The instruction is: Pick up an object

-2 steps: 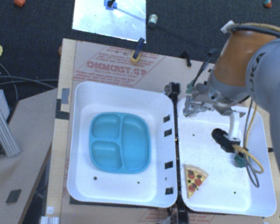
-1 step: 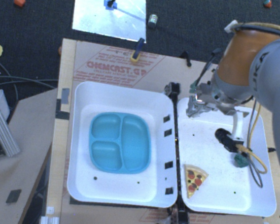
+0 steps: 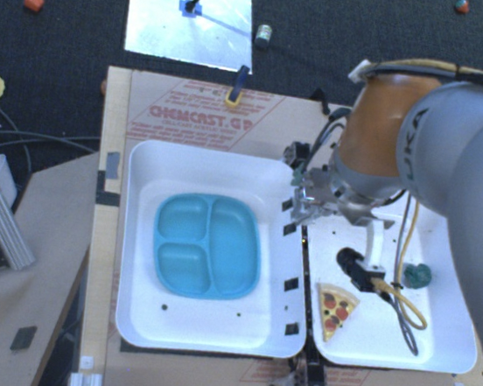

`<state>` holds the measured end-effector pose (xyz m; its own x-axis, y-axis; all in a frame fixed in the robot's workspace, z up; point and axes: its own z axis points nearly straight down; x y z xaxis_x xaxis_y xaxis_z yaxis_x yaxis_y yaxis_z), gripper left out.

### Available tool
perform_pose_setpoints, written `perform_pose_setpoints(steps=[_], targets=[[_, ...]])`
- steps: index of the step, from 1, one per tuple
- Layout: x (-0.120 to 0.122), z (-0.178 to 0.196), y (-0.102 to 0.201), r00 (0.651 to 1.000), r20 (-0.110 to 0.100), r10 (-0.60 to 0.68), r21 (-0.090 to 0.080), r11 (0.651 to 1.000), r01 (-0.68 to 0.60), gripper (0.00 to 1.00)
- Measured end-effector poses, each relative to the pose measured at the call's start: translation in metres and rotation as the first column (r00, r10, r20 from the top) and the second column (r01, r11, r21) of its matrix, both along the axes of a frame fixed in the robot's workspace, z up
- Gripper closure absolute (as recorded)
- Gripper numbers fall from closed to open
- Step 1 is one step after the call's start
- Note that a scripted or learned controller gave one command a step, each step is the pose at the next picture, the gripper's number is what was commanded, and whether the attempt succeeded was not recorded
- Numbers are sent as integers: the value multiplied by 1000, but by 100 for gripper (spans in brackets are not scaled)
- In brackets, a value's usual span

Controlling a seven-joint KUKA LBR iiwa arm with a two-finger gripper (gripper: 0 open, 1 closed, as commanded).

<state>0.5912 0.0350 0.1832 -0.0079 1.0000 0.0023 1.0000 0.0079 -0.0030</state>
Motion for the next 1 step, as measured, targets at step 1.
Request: perform_pose_setpoints(steps=[1], targets=[[-78, 9, 66, 1000, -1, 2, 0, 1000, -2, 100]])
